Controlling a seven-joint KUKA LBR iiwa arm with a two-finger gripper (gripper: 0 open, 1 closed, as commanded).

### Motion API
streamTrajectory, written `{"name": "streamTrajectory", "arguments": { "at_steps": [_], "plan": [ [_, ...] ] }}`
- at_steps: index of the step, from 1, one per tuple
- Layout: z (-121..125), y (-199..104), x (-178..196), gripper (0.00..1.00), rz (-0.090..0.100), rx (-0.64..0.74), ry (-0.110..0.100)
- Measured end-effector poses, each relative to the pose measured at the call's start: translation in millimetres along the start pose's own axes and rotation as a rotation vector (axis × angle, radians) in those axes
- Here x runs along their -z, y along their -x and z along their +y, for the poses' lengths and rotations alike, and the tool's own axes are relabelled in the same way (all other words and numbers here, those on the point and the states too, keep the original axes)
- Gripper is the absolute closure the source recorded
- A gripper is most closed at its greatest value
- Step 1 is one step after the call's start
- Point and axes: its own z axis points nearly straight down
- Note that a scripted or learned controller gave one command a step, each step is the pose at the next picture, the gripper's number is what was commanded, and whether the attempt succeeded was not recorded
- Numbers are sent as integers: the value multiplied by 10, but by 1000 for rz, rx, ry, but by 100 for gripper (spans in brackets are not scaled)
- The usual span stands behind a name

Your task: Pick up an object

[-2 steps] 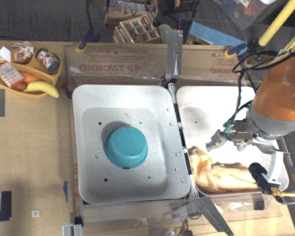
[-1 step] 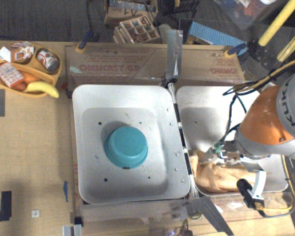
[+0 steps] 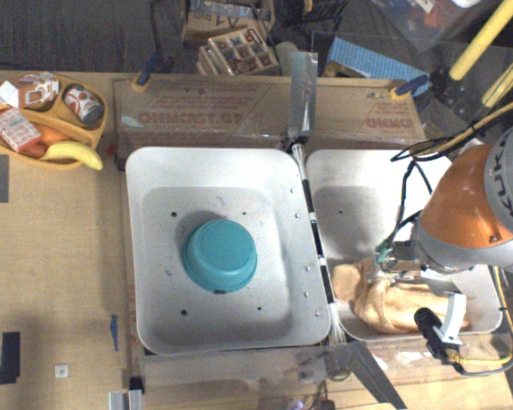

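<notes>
Two white bins sit side by side on the bench. The left bin [image 3: 154, 186] holds one teal bowl [image 3: 221, 254], turned upside down and lying near the middle of the floor, clear of all four walls.

The right bin [image 3: 350, 178] holds a tan soft object [image 3: 385, 307], lumpy and folded, possibly a plush toy or cloth; its exact nature cannot be told. It lies in the near part of that bin, close to the near wall and just right of the divider between the bins. The far part of the bin floor shows bare white.

The arm [image 3: 470, 207] reaches in from the right, its orange band above the wrist over the right bin's right half. The gripper [image 3: 392, 261] points down at the upper edge of the tan object and appears to be at or very close to its surface. The fingers are hidden among wrist hardware and cables, so how far the hand is spread, and whether it has hold of anything, cannot be told. Nothing is seen lifted off the bin floor.

Black cables [image 3: 410, 186] loop from the arm across the right bin.

Off the bins, at the bench's far left, a yellow tray [image 3: 0, 131] carries a banana [image 3: 73, 153], small boxes and cans. A cardboard panel [image 3: 205, 114] stands behind both bins.
</notes>
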Motion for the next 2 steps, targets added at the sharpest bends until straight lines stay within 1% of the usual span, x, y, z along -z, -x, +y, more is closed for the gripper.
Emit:
{"name": "streamTrajectory", "arguments": {
  "at_steps": [1, 2],
  "plan": [
    [832, -242, 1468, 100, 1, 361, -15],
    [1503, -349, 1253, 100, 1, 649, -11]
  ]
}}
